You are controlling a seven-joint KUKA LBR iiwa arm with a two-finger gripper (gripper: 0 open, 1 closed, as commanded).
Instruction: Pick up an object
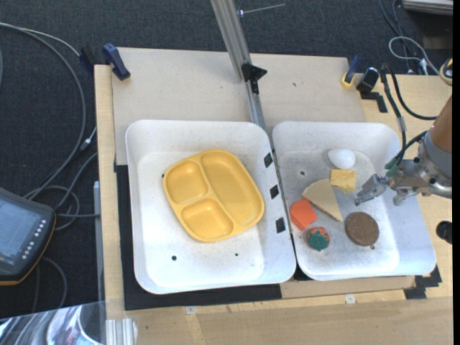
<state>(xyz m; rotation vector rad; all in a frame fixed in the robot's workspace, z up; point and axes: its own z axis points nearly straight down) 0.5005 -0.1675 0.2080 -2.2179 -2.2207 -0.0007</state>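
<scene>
My gripper (378, 200) reaches in from the right over the right bin (413, 254), its fingers spread open with nothing between them. It hovers just above a brown disc (361, 228). To its left lie a yellow block (343, 179), a white egg-shaped object (341, 157) and a beige wedge (325, 199). An orange block (303, 213) and a small green and red round toy (318, 238) sit toward the bin's front left.
The left bin (147, 264) holds a yellow divided plate (212, 194). A metal pole (231, 27) rises from the back, above the seam between the bins. Cables (410, 70) run along the bench at the right.
</scene>
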